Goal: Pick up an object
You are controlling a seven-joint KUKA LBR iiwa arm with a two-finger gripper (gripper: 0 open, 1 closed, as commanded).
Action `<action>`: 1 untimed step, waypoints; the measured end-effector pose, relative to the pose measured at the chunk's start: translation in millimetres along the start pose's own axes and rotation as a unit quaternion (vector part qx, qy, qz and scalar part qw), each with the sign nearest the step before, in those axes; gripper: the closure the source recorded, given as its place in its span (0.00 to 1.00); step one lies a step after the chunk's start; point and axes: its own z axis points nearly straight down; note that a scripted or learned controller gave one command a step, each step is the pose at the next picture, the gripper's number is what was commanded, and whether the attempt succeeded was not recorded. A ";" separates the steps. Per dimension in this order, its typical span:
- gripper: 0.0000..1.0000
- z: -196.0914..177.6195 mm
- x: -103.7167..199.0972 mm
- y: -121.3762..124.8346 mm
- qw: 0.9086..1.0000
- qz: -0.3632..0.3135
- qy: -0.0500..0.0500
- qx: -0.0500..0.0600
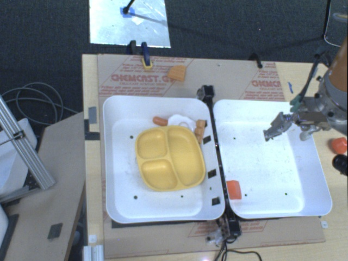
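The claw [274, 130] is hovering over the right bin [310, 200]; whether it is parted or closed, I cannot tell. The orange block [233, 189] is lying below-left of it, against the wall, risking a glancing miss.

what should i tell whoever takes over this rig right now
Gripper: over the right bin, upper right part, nothing seen between its fingers.
Left bin: yellow divided tray, small orange sausage-shaped piece and a tan block behind it, with something white between.
Right bin: orange block at its near left corner.
Done: nothing picked yet.
Left: pick up one object.
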 end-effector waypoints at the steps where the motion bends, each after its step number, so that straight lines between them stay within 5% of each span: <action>1: 0.00 -7.1 29.4 4.1 1.000 -0.006 0.001 -0.003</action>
